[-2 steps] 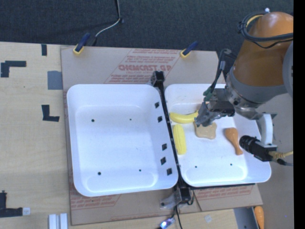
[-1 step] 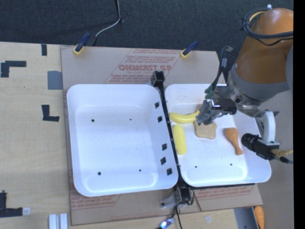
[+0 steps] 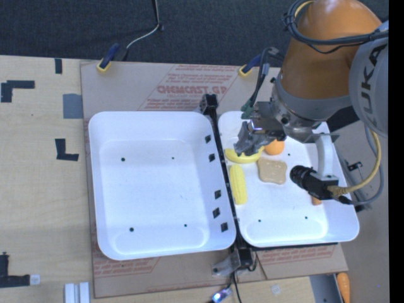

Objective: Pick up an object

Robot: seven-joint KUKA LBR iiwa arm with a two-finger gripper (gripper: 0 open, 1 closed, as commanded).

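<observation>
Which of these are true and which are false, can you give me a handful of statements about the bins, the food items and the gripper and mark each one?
1. The corn cob lies in the right bin. True.
2. The slice of bread sits in the left bin. False: it lies in the right bin, beside the corn cob.
3. The gripper is over the right bin, close above the banana. True.
4. The orange ball rests on the cardboard outside the bins. False: it is inside the right bin, just above the bread in the view.
5. The arm reaches in over the left bin. False: it comes from the right, over the right bin.
</observation>
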